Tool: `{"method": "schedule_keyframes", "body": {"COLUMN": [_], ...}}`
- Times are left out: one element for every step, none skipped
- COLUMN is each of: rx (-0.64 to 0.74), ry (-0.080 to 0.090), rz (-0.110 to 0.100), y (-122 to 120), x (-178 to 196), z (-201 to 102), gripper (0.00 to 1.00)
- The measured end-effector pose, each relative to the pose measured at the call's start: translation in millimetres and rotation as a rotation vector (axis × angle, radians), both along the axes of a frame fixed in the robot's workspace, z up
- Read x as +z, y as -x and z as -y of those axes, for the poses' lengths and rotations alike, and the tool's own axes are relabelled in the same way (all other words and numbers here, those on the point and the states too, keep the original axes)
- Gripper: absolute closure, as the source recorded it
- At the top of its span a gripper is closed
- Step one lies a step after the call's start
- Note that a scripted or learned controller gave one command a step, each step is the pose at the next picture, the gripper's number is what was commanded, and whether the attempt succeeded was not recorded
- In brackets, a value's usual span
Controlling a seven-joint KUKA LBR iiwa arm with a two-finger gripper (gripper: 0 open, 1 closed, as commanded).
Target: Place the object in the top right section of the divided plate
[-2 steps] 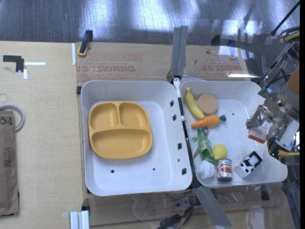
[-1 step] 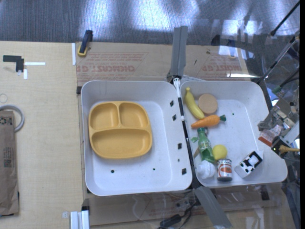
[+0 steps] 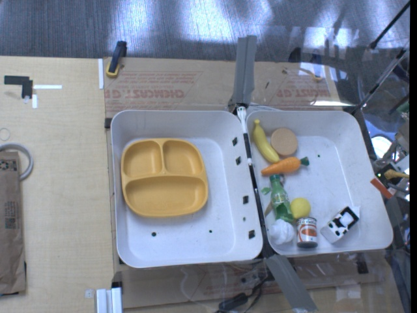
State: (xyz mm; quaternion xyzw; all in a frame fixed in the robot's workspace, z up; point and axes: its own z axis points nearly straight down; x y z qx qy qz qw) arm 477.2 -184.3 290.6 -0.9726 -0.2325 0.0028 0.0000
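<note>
Evidently the grey arm (image 3: 393, 169) only just reaches the frame at the right edge, beside the right white bin (image 3: 339, 119). Its working end is lost among glare and dark clutter there, so I cannot tell whether the gripper is open or closed, or whether it carries anything.

Which object the task means is not clear. All the candidates lie in the right bin: a yellow toy banana (image 3: 264, 142) touching a tan round disc (image 3: 284, 141), an orange toy carrot (image 3: 283, 167) just below them, a green plastic bottle (image 3: 280, 198), a yellow lemon-like ball (image 3: 300, 207), a white crumpled lump (image 3: 282, 231), a small red-labelled can (image 3: 307, 232) and a black-and-white patterned carton (image 3: 342, 223).

The yellow divided plastic plate (image 3: 165, 177) sits in the left white bin (image 3: 116, 194), well apart from all of them.

The crowding is the likely hazard. The bottle, lemon, lump and can sit tightly together, so a grasp may nudge a neighbour or catch two things. Rounded pieces could roll or slip out. The plate's top right section (image 3: 184, 156) is small and borders two others, so a release slightly off target may land in the wrong compartment or on a ridge.
</note>
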Motion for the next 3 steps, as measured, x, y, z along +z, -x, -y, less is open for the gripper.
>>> {"method": "schedule_keyframes", "body": {"rx": [-0.265, -0.265, -0.259], "ry": [0.001, 0.001, 0.003], "rz": [0.000, 0.000, -0.008], "y": [-0.4, -77.0, -77.8], "x": [52.1, 114.0, 120.3], "z": [23.3, -1.8, -2.4], "gripper": [1.00, 1.00, 1.00]}}
